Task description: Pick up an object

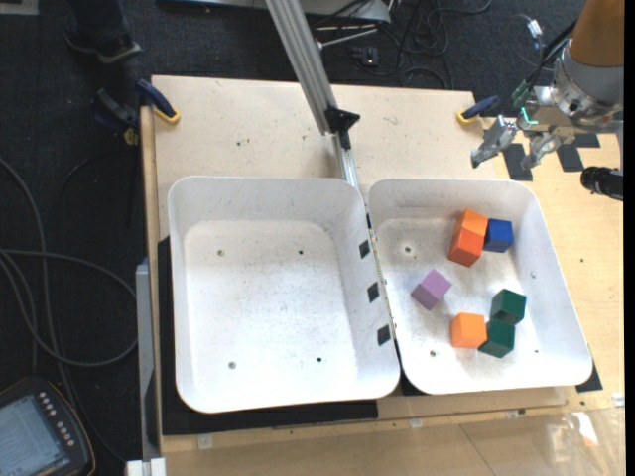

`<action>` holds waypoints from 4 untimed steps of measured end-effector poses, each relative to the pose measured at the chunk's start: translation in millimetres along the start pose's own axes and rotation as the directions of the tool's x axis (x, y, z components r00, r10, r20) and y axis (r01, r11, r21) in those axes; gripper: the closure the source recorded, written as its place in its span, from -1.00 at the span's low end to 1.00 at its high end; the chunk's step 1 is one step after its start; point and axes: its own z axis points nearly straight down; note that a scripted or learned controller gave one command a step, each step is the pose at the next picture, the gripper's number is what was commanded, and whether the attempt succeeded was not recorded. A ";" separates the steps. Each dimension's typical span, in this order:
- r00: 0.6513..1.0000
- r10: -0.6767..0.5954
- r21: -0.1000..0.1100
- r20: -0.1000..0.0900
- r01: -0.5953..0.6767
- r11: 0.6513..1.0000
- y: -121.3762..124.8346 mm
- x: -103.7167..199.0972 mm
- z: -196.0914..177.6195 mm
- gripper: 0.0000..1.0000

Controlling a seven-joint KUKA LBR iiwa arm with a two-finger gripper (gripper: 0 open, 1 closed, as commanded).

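The pincer (pixel 515 153) hangs above the far rim of the right bin (pixel 556 365), fingers spread apart, gripping nothing, well clear of the blocks.

No text, label, brand, number or sign can be read anywhere. The small dark tags along the divide between the two bins (pixel 372 291) are too small to make out any print. The screen of the handheld device (pixel 35 434) at the lower left is a blurred pale glow, with nothing legible on it. The coloured blocks bear plain faces, without marks.
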 end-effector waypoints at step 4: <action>1.000 0.003 0.000 0.001 -0.003 1.000 -4.0 -9.4 166.8 -1.00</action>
